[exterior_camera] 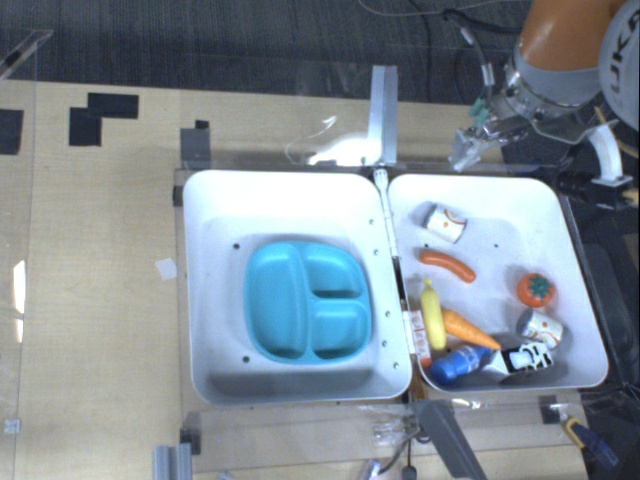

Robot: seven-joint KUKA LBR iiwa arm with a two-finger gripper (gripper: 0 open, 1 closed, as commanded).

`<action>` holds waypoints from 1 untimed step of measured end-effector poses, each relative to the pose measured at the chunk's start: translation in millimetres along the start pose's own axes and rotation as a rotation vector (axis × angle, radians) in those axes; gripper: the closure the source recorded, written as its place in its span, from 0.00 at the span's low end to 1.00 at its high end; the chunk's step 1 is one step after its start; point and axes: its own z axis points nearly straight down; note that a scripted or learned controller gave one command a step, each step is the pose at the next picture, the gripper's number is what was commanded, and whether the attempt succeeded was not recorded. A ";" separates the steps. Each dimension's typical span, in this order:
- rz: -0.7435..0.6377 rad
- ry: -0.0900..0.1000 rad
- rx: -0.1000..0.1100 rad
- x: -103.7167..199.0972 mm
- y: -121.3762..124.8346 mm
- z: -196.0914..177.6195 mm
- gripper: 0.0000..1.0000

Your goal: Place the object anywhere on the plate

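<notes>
Arm [575,28]: orange band, grey casing, black letters, cables at wrist

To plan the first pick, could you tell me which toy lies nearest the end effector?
The white can, alone at the bin's far end; the others lie nearer the camera.

The blue plate [305,300] lies flat in the left bin [215,368]. It has three compartments. The right bin [560,218] holds a sausage [446,264], tomato [536,289], banana [432,318], carrot [468,329], blue bottle [455,365] and two small cups [444,223] [541,327].
</notes>
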 end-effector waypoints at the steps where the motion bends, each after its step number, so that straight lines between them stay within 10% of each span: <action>1: -0.089 0.001 0.002 17.3 -16.7 114.0 1.00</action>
